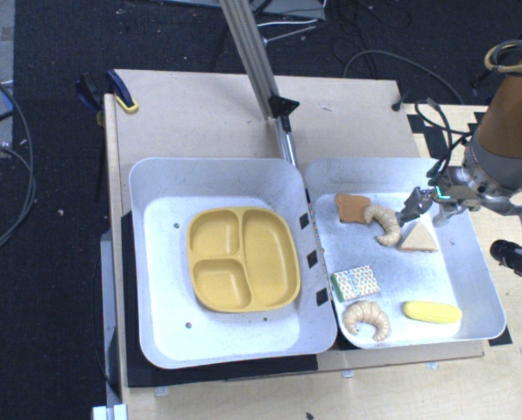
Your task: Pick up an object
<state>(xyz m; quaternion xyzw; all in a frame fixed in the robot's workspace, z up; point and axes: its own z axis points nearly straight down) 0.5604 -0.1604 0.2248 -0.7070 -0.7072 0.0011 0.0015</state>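
Nearest you, the curled shrimp [368, 319] and yellow piece [432, 312] lie untouched in the right bin [480, 269], so have the gripper [429, 201], poised low over the pale wedge [419, 237] from the right with nothing visibly held, its spread unreadable, descend squarely before closing.

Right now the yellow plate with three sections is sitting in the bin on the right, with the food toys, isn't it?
Not quite. The camera view shows the yellow plate with three sections sitting in the left bin, by itself. The food toys, such as the yellow corn and the shrimp, lie in the right bin, where the gripper is.
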